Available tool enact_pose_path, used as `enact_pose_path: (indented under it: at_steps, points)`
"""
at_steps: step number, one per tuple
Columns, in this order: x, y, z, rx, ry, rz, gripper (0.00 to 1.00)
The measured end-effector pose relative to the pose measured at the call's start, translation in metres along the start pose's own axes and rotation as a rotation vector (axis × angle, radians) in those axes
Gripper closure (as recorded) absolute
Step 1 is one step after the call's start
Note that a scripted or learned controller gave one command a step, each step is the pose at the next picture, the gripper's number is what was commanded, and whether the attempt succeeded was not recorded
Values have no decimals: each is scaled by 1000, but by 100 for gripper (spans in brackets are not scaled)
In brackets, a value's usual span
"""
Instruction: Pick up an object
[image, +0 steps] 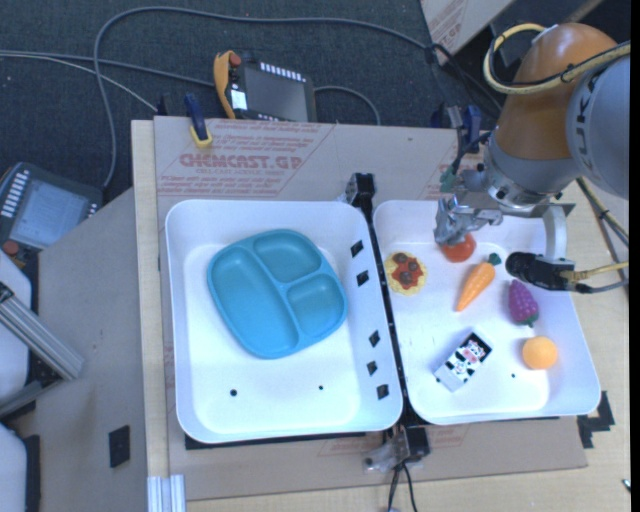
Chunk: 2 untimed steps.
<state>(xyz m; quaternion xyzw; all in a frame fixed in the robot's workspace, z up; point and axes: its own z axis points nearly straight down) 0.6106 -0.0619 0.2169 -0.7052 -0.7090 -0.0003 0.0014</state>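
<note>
My gripper (455, 228) hangs at the back of the right bin (425, 335), directly over a small red toy tomato (461, 250), whose upper part it hides. Whether it touches the tomato I cannot tell. Close by in the same bin lie an orange toy carrot (476, 285), a round pizza-like toy (405, 272), a purple grape bunch (522, 302), a small orange fruit (539, 353) and a black-and-white cow-patterned carton (463, 361).
The left bin (185, 320) holds a blue divided plate (278, 291). A black divider with clips (372, 290) runs between the bins. The arm's grey and orange body (545, 100) looms over the right bin's far corner.
</note>
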Motion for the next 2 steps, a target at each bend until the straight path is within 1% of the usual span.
enact_pose_path:
  at_steps: [1,2]
  points:
    - [62,2,4,1,1,-2,100]
    - [122,17,5,-3,0,-1,100]
